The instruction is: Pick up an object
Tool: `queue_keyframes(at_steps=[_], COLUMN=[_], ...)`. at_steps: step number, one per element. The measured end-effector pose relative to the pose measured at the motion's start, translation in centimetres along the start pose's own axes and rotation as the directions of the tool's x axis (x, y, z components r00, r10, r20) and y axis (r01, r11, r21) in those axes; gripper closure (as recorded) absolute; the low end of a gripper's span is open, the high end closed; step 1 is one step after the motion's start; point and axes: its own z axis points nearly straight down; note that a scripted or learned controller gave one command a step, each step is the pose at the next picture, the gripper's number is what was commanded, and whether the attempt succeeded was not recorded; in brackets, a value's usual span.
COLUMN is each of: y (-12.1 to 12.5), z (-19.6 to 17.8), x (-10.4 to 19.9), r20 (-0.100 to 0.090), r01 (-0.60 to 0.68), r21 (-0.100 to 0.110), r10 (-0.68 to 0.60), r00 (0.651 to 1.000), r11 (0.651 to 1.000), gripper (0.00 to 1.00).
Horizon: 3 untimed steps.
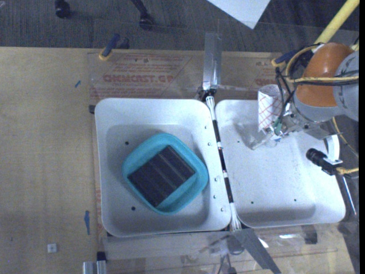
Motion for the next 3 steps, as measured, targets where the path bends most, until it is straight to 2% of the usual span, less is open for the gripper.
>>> queue_keyframes(at_steps=[1, 2, 3], y=[3.8, 1.3, 1.8], z=[0.1, -1.9, -0.1], x=[-0.5, -3.0, -6.1], r20=[-0.007, -0.002, -0.027], r01=[0.058, -0.08, -0.026], r21=[0.019, 0.006, 0.023], r10=[-0.057, 0.08, 0.026], r00=[0.998, 0.997, 0.999], r11=[0.998, 0.997, 0.999], gripper=[0.0, 0.0, 0.0])
